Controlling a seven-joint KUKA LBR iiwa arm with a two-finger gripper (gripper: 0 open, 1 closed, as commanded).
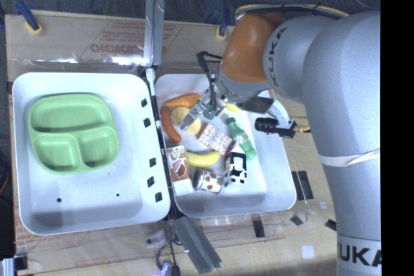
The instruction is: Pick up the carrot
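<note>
- Right bin [279, 187], upper left corner: carrot [176, 106] curves along the left wall and far edge, little room on the wall side.
- Hand [206, 108] low just right of the carrot, over a yellowish item [183, 117]; finger state cannot tell.
- Crowding the bin's middle: banana [202, 158], green bottle [241, 138], snack packets [214, 137].
- Left bin [26, 191]: green tray [72, 132], open floor around it.
</note>
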